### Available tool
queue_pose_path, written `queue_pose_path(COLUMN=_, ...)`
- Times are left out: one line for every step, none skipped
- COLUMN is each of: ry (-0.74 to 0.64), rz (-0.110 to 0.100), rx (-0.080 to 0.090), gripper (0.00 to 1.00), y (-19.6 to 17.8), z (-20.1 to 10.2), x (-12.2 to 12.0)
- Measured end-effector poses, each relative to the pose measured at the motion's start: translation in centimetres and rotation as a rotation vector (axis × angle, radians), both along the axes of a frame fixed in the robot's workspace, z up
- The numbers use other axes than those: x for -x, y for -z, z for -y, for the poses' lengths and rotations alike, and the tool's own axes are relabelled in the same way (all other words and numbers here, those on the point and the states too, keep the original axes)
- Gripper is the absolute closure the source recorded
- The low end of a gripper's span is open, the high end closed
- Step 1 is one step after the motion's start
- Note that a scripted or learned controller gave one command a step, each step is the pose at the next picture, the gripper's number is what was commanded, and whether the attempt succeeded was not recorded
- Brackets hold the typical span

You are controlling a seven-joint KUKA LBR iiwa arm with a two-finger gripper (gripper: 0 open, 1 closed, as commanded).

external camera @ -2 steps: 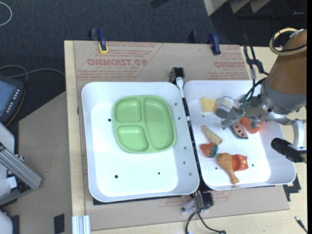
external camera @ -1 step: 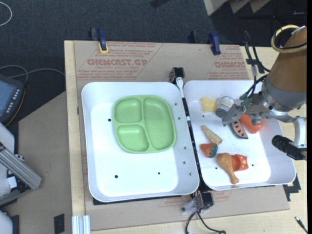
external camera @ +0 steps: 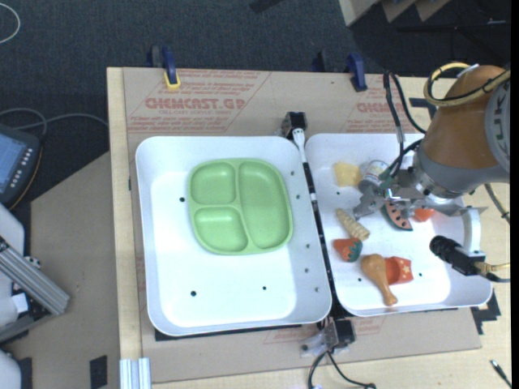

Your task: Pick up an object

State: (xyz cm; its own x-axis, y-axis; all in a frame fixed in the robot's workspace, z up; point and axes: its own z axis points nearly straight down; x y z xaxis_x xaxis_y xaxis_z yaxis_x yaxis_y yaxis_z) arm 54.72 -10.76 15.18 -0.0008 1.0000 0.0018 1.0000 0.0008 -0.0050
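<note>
Camera view: toy foods lay scattered in the right bin (external camera: 454,297), among them a watermelon slice (external camera: 399,215), a drumstick (external camera: 378,275), a corn cob (external camera: 353,225), a red piece (external camera: 401,271) and a yellow piece (external camera: 347,173). The gripper (external camera: 381,193) hung low beside the watermelon slice; whether its jaws were open could not be told. A green divided plate (external camera: 241,206) sat in the left bin (external camera: 162,282).
</note>
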Motion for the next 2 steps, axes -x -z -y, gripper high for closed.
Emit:
queue_pose_path(ry=0.001, rz=-0.002, rx=0.0, gripper=0.0, y=5.7, z=-0.4, x=1.0)
queue_pose_path(ry=0.002, rz=0.001, rx=0.0, gripper=0.0, y=6.8, z=-0.5, x=1.1)
